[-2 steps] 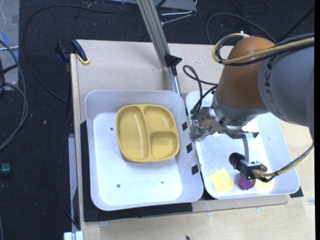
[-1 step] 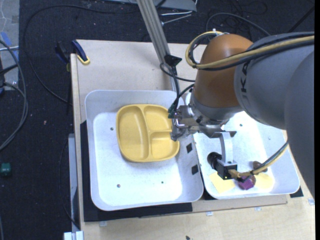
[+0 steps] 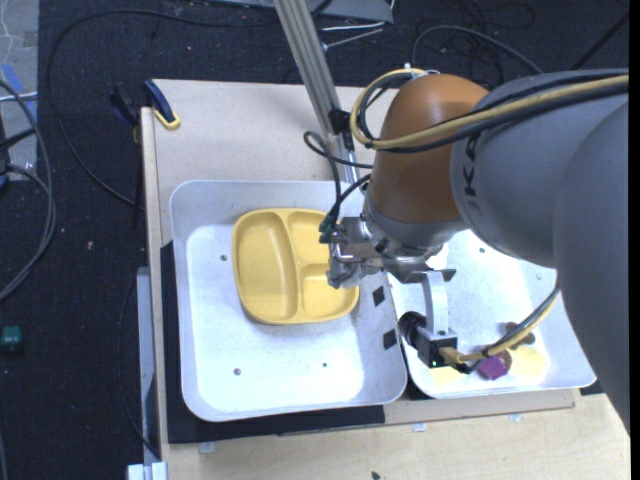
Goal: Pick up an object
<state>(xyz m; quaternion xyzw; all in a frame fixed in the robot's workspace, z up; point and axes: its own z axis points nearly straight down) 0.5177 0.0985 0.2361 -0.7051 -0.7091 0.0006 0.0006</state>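
A yellow divided plate (image 3: 280,266) lies flat in the back half of the left bin (image 3: 270,378). My gripper (image 3: 338,260) is down at the plate's right rim, close to the wall between the two bins. The wrist and the orange band above it hide the part of the rim under them, so contact with the plate is unclear. A small purple object (image 3: 492,366) sits in the front of the right bin (image 3: 560,368), beside a pale yellow piece (image 3: 527,362).
Two small dark pieces (image 3: 379,295) (image 3: 390,338) lie by the wall between the bins. The arm covers most of the right bin. A slanted metal pole (image 3: 308,58) rises behind the bins. A blue and yellow clamp (image 3: 160,104) lies on the bench's back left corner.
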